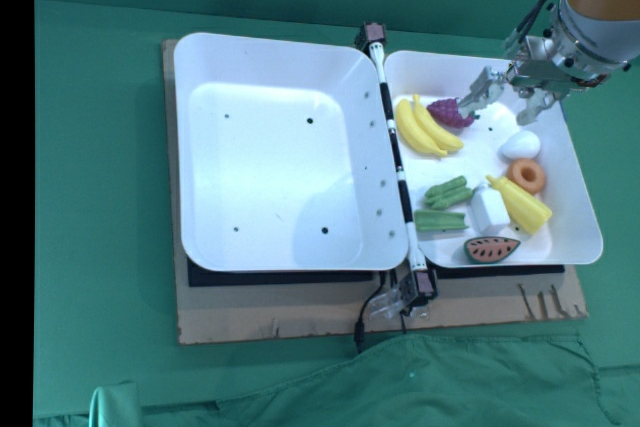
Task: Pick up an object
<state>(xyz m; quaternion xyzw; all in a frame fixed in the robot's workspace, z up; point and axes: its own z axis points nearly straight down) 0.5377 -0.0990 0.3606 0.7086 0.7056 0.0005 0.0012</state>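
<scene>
Where spread jaws hover, knobbly purple grapes (451, 112) — beside smooth curved bananas (426, 127).

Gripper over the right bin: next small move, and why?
Probably a short descent onto the purple toy grape bunch. The gripper sits open at the far end of the right white bin, one finger beside the grapes, nothing between its jaws. The yellow toy bananas lie close alongside, so go straight down.

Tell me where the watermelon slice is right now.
The watermelon slice lies in the right bin at its near edge, just below the white block and right of the green beans.
</scene>
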